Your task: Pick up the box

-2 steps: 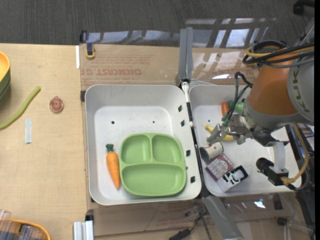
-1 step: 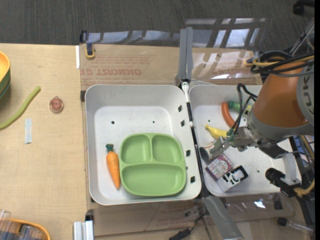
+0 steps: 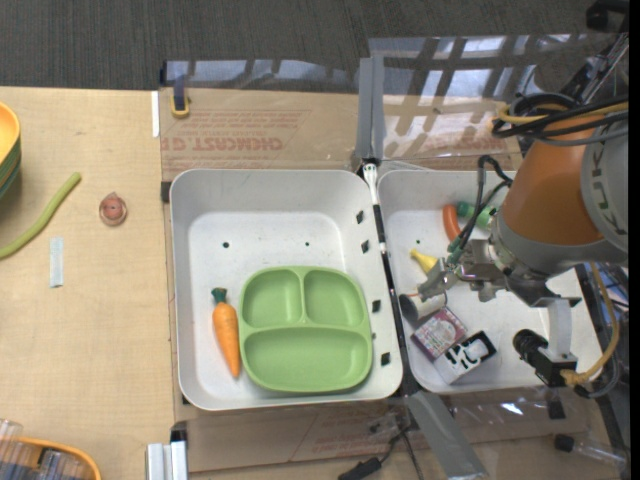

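Observation:
The box [image 3: 437,333] is small and pink-purple, lying flat near the front of the right bin [image 3: 500,376]. My gripper [image 3: 422,296] hangs just above and behind the box, at the bin's left side. Its fingers [image 3: 433,284] stand open with nothing between them. The box rests on the bin floor, apart from the gripper. The grey arm with its orange band [image 3: 550,198] reaches in from the right and hides much of the bin's middle.
A black-and-white item [image 3: 469,354] lies against the box's right side. A yellow piece [image 3: 425,260] and an orange-and-green toy [image 3: 456,217] sit further back. The left bin [image 3: 200,268] holds a green divided plate [image 3: 304,328] and a carrot [image 3: 227,333].

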